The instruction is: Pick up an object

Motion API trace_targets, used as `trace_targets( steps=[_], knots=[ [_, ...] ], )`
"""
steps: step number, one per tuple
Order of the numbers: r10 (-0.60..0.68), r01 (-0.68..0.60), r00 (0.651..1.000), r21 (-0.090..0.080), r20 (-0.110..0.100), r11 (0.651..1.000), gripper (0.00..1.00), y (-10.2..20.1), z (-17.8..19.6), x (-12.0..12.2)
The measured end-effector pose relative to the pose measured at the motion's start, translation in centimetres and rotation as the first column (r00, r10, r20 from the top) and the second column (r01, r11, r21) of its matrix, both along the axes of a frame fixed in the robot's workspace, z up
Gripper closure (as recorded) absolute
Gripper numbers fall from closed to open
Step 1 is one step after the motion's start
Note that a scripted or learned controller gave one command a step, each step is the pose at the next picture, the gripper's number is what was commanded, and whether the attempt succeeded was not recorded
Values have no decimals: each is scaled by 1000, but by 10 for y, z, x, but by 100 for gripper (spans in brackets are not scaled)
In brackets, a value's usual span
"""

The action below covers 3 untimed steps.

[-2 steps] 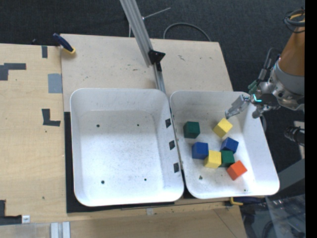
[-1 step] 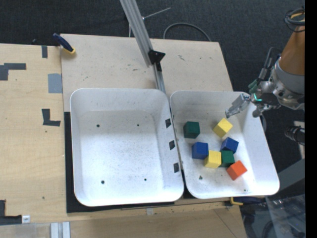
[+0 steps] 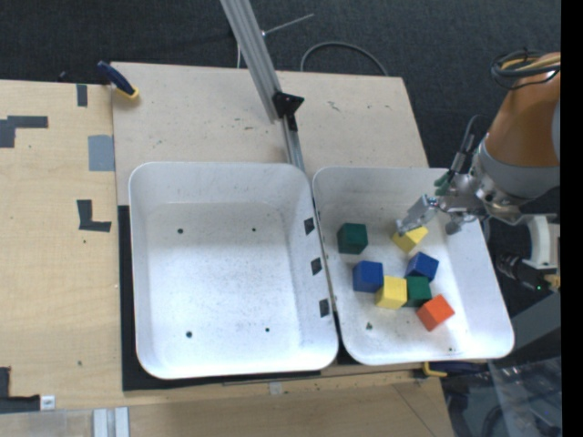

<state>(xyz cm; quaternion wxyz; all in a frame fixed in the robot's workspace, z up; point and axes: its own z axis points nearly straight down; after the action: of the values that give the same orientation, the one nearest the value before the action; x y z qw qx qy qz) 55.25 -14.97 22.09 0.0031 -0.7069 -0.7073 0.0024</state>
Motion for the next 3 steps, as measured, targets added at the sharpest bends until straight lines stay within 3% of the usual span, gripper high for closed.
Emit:
trace_targets(
  steps=[1,2,3],
  knots=[
    [0,0,1000,0,-1,1000,0,2,-64,-6],
    [-2,2,1000,-10,16,1000,0,-9,-105,-4],
    [1,-1,1000,-6,18,1000,100,-6,-92,-3]
  ],
)
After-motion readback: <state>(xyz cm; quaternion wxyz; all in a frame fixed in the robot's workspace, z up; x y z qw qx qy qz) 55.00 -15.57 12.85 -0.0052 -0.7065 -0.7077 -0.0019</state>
